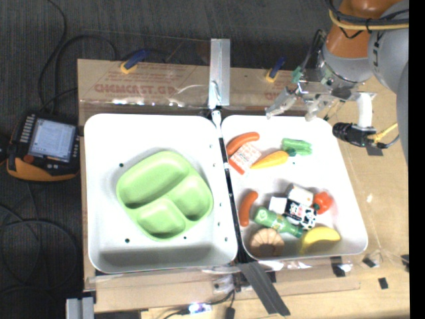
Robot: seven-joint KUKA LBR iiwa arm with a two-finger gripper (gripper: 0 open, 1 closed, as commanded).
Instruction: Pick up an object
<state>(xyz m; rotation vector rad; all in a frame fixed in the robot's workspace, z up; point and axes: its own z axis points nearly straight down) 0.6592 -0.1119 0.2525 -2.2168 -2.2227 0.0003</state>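
My gripper (295,108) hangs above the far edge of the right bin (348,178), fingers spread open with nothing between them. In that bin lie an orange sausage (242,140), a red-and-white packet (246,157), a carrot (271,159) and a green vegetable (297,146) at the far end. Nearer the front lie a second sausage (248,206), a green bottle (277,221), a black-and-white box (297,207), a red tomato (323,201), a banana (319,238) and a brown pastry (267,240). The gripper is apart from all of them.
The left bin (99,178) holds a green three-compartment plate (165,194). A metal divider post (220,72) rises between the bins at the back. A handheld pendant (43,145) lies left of the bench. Clamps (135,60) sit on the cardboard behind.
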